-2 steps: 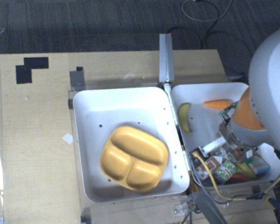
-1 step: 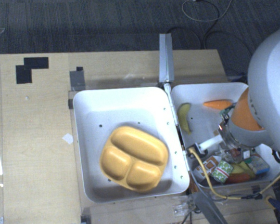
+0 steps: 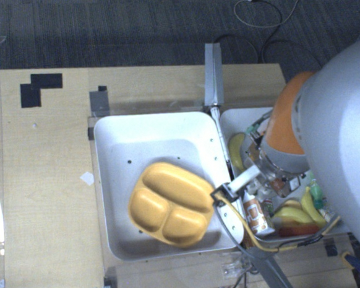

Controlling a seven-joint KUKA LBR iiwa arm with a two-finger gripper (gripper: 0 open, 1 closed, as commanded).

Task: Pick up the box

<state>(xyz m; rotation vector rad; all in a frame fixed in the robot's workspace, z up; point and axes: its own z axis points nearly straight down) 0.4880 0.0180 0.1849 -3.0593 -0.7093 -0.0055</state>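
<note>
Box (image 3: 255, 216): small brown-and-white carton, judged to be the task's thing; in right bin (image 3: 246, 117), close to its left wall and towards the front, partly tucked under the wrist
Gripper (image 3: 269, 185): low over right bin, just beside Box on the arm's side; largely hidden beneath grey arm (image 3: 343, 127), so spread or closed impossible to judge; nothing seen clamped
Risk, crowding: bananas (image 3: 295, 212) and red thing (image 3: 296, 228) lying just beside Box; likely to be pinched along with it, or instead of it
Risk, wall: Box near the dividing wall; little room on that side, so a glancing closure and a tip-over quite possible
Risk, shape: narrow carton, probably light; liable to twist or slip out on lifting if caught off-centre
Risk, view: contact point covered by the wrist; a miss hard to notice from above
Count, bins: two, side by side
Count, left bin (image 3: 114, 176): one large yellow cushion-like lump (image 3: 170, 202)
Count, right bin: one Box; one bunch of bananas, at least two; one red thing; one small green thing (image 3: 315, 192); one yellow-green rounded thing (image 3: 237, 151) by the left wall
</note>
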